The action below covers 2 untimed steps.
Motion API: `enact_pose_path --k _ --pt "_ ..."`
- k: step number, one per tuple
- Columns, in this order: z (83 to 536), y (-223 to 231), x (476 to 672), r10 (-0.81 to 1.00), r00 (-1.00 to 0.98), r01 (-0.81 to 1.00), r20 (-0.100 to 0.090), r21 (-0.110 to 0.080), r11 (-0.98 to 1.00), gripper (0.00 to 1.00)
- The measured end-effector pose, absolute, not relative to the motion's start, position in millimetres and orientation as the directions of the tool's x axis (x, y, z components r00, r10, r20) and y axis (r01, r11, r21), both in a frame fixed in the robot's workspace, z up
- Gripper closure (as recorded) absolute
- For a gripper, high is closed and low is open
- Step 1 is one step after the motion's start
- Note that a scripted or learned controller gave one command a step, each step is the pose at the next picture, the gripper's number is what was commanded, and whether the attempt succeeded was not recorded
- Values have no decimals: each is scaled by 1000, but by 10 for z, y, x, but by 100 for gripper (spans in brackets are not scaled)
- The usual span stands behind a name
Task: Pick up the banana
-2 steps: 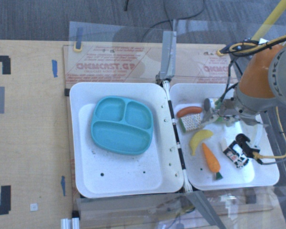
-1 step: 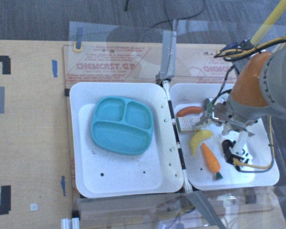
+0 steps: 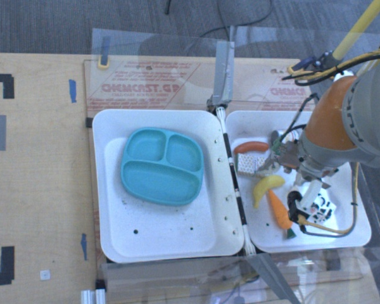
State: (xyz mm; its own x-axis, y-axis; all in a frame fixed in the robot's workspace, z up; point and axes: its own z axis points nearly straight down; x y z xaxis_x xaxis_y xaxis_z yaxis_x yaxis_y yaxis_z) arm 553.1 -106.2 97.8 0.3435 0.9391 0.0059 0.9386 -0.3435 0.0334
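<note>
Camera view: the banana [image 3: 266, 187] lies just beside my gripper [image 3: 280, 159], toward the view's lower edge, its long axis slanting up toward the gripper. I cannot tell whether the gripper is open or closed.

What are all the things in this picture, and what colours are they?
bins: 2, white, side by side on the bench
divided plate: 1, blue, in the left bin
banana: 1, yellow, middle of the right bin
carrot: 1, orange, right bin, next to the banana
sausage: 1, red-orange, right bin, far end
speckled block: 1, white, between sausage and banana
arm: 1, grey with orange band, over the right bin
gripper: 1, grey, just above the banana
</note>
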Motion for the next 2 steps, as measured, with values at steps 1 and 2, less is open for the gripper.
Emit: enact_pose_path --k 1,2 --pt "1846 -764 5742 922 388 922 -1 -1 -388 0" --pt "941 -937 5533 911 413 911 0 -4 -413 0"
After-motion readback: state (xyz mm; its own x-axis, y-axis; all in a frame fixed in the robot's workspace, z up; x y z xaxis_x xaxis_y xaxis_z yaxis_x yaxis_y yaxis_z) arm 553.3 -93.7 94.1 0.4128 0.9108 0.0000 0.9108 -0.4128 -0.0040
